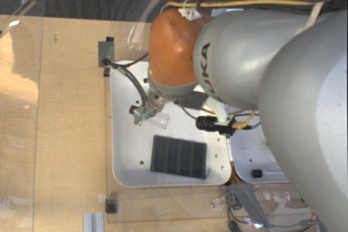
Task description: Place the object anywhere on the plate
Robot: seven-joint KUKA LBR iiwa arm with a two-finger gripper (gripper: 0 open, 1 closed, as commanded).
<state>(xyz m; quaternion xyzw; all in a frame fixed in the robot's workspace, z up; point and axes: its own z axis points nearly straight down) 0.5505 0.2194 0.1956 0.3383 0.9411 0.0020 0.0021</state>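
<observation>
My arm [255,57]: I am reaching in from the right of the frame, my grey casing and the orange band [171,46] covering much of the upper middle and right of the picture.

My claw [145,110]: it is hanging over the upper left part of the left bin, small and partly blurred below the orange band. I cannot tell from here how it is set or whether anything is in it.

Left bin [128,171]: a shallow white tray sitting in the centre of the frame on the wooden bench [60,133], its upper part hidden under my arm.

Dark plate [179,156]: a dark grey, ribbed rectangular slab lying flat on the floor of the left bin, in its lower middle, slightly tilted against the bin's edges. It is lying below and to the right of my claw, apart from it.

Task object: I cannot make out for certain which thing it is; something small and pale with a greenish tint is showing right at my claw, too blurred to name.

Right bin [266,163]: a strip of its white floor is showing at lower right under my arm, with a small dark object [256,174] lying near its lower edge.

Black cable fitting [215,125]: it is sticking out from my wrist over the right rim of the left bin.
</observation>
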